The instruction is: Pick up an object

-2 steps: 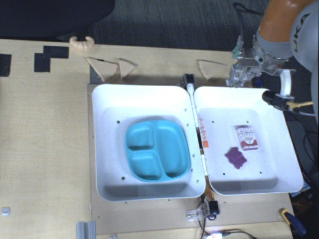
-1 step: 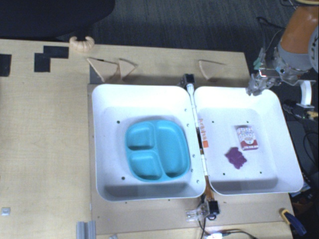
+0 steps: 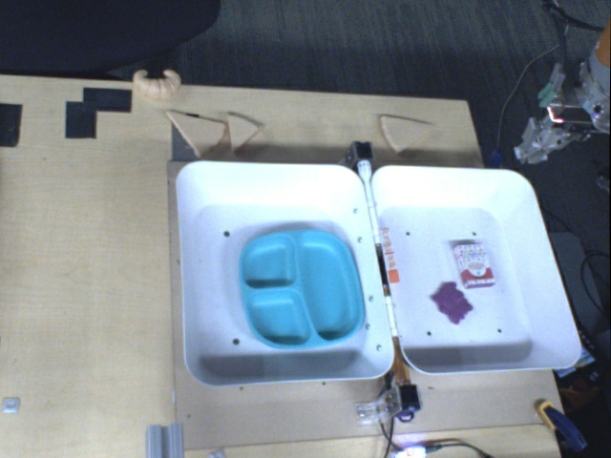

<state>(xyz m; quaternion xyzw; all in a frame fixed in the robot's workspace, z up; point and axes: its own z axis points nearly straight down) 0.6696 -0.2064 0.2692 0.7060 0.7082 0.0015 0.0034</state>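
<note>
Right bin (image 3: 516, 208) holding a small carton (image 3: 474, 263) beside a purple scrap (image 3: 451, 301): descend squarely over the carton, avoiding the scrap; gripper state cannot be told.

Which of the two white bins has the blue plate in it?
The left bin: it holds the blue divided plate. The right bin has two small items.

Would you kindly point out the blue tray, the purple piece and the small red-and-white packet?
blue tray (image 3: 302, 287), camera view, on its centre dividers
purple piece (image 3: 451, 301), camera view, on its middle
packet (image 3: 473, 263), camera view, on its printed face
</note>
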